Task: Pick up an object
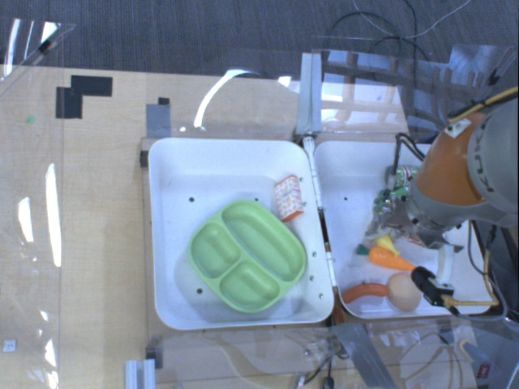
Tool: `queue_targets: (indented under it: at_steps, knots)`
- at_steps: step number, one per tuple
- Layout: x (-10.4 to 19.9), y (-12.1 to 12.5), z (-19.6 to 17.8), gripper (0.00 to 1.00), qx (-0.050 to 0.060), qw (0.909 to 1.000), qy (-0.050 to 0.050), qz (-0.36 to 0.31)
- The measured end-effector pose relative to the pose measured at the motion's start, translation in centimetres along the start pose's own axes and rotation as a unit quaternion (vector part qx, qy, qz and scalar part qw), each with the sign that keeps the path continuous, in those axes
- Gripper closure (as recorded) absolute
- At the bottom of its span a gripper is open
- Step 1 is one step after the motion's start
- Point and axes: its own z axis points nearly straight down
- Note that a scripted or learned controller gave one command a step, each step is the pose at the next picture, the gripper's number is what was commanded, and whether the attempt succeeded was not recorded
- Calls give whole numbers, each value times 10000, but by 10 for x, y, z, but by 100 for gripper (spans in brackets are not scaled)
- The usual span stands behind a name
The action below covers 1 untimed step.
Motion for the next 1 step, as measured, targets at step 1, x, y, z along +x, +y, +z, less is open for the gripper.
queue_targets:
  at_steps: [1]
  knots:
    - [63,51,-84,100,66,9999,-14,90]
